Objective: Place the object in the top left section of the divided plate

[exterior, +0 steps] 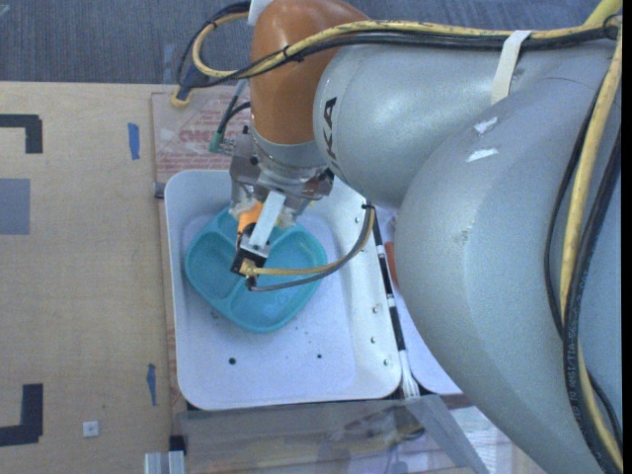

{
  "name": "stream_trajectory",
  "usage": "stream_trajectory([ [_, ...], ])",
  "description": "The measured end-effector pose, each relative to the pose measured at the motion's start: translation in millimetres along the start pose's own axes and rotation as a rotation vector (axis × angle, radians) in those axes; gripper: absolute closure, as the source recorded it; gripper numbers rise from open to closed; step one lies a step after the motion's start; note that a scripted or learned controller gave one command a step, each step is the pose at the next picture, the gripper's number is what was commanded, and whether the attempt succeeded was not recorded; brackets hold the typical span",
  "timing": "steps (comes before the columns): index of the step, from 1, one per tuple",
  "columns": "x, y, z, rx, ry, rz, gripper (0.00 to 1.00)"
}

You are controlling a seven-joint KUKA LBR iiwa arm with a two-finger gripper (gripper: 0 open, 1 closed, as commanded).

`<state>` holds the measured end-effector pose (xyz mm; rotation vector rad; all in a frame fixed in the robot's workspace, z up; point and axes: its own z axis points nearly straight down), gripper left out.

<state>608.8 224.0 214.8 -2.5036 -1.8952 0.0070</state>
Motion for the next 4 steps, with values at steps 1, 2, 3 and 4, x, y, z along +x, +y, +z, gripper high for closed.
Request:
stream_trajectory([
  [1, -38, 72, 90, -0.006, 0.003, -0.161, 1.0],
  [2, 8, 44, 66, -0.007, 0.003, -0.323, 1.0],
  [3, -25, 48, 86, -0.002, 0.001, -0.305, 1.0],
  [4, -12, 36, 63, -0.007, 0.002, -0.431, 1.0],
])
